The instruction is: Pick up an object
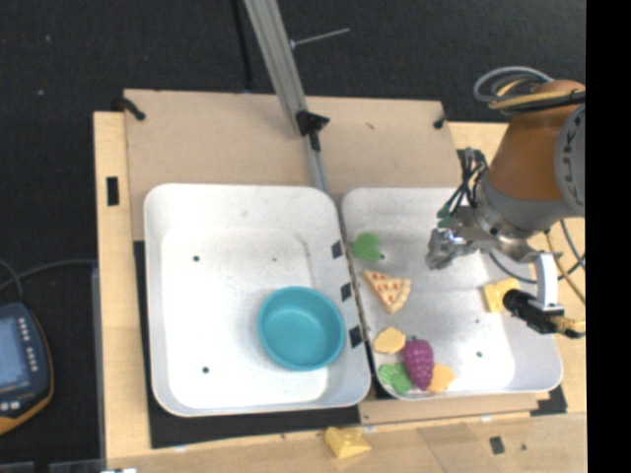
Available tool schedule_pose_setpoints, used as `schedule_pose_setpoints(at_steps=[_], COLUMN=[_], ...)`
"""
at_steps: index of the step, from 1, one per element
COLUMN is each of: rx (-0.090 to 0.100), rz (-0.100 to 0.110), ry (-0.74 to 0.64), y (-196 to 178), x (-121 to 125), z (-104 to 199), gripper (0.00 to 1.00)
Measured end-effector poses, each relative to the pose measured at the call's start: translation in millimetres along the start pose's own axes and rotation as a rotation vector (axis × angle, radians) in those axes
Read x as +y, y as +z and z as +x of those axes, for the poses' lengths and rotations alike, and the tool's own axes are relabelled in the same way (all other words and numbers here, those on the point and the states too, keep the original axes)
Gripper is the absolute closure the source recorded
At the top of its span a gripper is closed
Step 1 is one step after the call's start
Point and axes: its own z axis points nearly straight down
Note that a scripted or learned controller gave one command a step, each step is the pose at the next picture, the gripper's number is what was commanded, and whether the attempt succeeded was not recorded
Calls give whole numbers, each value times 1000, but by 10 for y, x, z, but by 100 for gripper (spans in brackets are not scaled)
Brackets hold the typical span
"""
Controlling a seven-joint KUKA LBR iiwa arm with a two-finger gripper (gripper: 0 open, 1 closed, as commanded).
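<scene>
We take the right bin (449, 205) as our landmark and place everything against it. The desk (217, 136) carries it, with the left bin (197, 225) touching its left wall. In that left bin a teal bowl (299, 327) sits close to the shared wall.

The arm (532, 166) reaches in over the right bin's upper right part, and the gripper (441, 249) hangs above the bin's bare upper middle floor. We cannot tell how far its fingers are parted, and we see nothing held between them.

The candidate objects all lie in the right bin. A pizza slice (386, 290) rests left of its centre and is the nearest piece to the gripper. A purple grape bunch (419, 361) lies by the bottom wall, touching a yellow piece (390, 340), a green piece (394, 375) and an orange piece (441, 376). A green leafy piece (368, 246) sits against the left wall. A yellow block (496, 296) lies toward the right side, beside a black fitting on the arm.

We judge this to be the approach step, with no grasp made yet. The next move calls for choosing a target, likely the pizza slice since it stands apart from the others, centring the gripper over it, and descending squarely before closing. The clustered pieces by the bottom wall would be harder to take singly.
</scene>
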Motion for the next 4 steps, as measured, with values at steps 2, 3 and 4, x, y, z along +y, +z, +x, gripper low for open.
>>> schedule_pose_setpoints(at_steps=[2,3,4], rx=[0,2,2], rz=[2,5,7], ry=[-5,-5,-5], y=[-864,-907,-905], x=[45,22,31], z=[-81,440,887], gripper=[100,100,100])
